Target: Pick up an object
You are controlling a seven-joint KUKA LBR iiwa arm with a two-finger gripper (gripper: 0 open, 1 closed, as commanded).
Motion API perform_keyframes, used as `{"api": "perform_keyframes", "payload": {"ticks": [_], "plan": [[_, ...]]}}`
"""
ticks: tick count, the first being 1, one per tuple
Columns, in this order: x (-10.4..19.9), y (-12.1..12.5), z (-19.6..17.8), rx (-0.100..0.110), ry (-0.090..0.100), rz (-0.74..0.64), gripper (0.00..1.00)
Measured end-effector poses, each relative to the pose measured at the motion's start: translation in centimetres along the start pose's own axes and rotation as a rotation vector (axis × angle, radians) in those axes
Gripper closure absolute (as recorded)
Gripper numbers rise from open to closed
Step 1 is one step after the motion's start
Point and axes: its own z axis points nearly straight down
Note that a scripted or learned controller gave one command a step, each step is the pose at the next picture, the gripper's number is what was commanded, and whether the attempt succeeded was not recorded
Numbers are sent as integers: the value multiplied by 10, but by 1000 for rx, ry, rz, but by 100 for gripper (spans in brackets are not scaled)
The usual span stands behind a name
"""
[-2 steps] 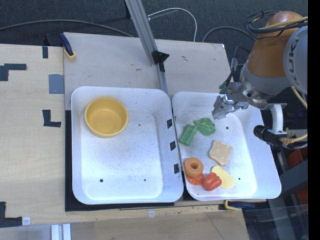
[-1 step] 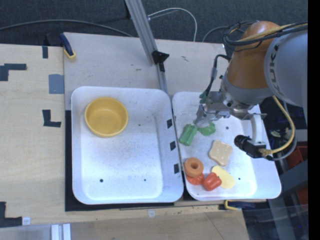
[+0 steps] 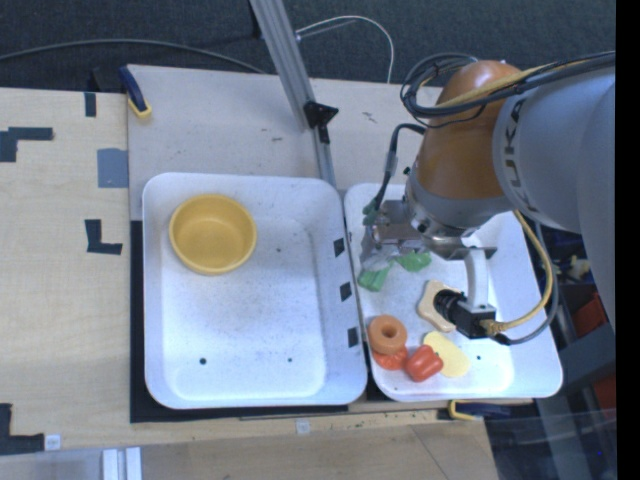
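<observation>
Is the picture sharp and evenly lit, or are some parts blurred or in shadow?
Camera view: soft, even light and no strong glare on the white bins; the yellow bowl looks reasonably sharp; the small items under the arm are soft and partly shadowed by it.

metal pole (image 3: 285, 53), blue clamp (image 3: 134, 91), grey cable (image 3: 345, 26)

Two white bins (image 3: 240, 388), one yellow bowl (image 3: 212, 233), perhaps six toys (image 3: 388, 334)
</observation>
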Motion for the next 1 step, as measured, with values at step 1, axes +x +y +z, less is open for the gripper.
{"api": "perform_keyframes", "payload": {"ticks": [1], "plan": [[53,-7,-9,-3,0,-2,100]]}}
